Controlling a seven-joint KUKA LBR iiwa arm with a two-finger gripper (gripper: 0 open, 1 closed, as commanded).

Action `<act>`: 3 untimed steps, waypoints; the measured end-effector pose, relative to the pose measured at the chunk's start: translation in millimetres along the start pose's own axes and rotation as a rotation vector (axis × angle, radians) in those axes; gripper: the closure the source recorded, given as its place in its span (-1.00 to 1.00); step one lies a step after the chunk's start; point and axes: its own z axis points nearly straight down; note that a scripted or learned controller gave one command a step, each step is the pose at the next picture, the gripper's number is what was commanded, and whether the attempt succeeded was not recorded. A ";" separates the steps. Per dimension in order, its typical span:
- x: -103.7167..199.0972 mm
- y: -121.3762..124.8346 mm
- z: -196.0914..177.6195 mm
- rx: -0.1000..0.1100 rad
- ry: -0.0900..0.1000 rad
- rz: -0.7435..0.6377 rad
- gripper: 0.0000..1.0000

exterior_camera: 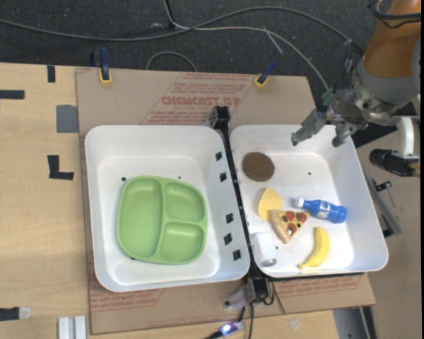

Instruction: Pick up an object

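arm (389, 55) reaches in from the right | gripper (318, 135) hangs over the far edge of the right bin (360, 182), fingers spread wide, holding nothing | right bin has a brown cookie (257, 166), cheese (270, 202), pizza slice (288, 224), blue bottle (324, 209), banana (316, 248) | left bin (99, 189) has a green plate (162, 219)

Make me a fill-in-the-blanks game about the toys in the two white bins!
1. The green divided plate lies in the ____ bin.
2. The banana is coloured ____.
3. The blue bottle lies between the banana and the ____, which hangs open over the right bin.
4. The round brown cookie lies in the same bin as the pizza ____.

Missing words: left; yellow; gripper; slice
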 end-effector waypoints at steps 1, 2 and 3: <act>0.2 1.8 -6.0 -0.011 -0.002 -0.003 -1.00; -5.9 0.0 40.0 -0.006 -0.002 -0.001 -1.00; -12.3 3.6 101.1 -0.004 -0.001 -0.002 -1.00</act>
